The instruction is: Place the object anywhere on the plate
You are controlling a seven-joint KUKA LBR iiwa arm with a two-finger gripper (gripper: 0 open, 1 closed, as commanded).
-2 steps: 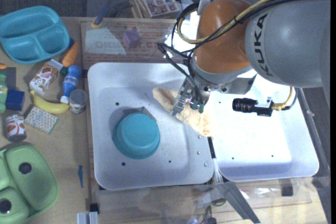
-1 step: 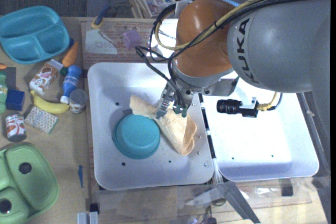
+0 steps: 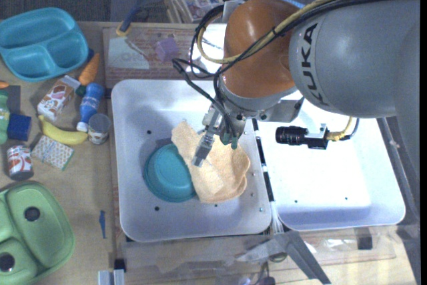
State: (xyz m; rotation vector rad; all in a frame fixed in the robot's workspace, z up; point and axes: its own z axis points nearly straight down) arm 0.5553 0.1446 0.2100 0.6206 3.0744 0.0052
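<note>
You are looking down on two white bins side by side, with the arm (image 3: 347,43) reaching in from the right and hanging over the left bin (image 3: 133,110). The gripper (image 3: 212,140) is pointing down above the middle of that bin, over a tan cloth (image 3: 217,177). You can see the fingers (image 3: 202,151) as a thin grey pair close together, but whether they are pinching cloth or only sitting above it is not something you can tell from here.

The cloth is lying crumpled toward the bin's near right side, one flap running up toward the middle under the gripper. A blue plate (image 3: 167,175), bowl-like and tilted, is sitting just beside it on the left, with the cloth's edge touching or overlapping its right rim. The right bin (image 3: 347,190) is holding nothing you need.

Judging by its folds, the cloth is going to handle as soft, light and limp: it will sag and trail from whatever point is pinched, and it could drag on the plate or slip out of a shallow grip. You will likely do best taking a raised fold near the upper flap, deep enough for both fingers to close on a doubled layer. The plate looks light too, so a dragging cloth may be nudging it along the bin floor.
</note>
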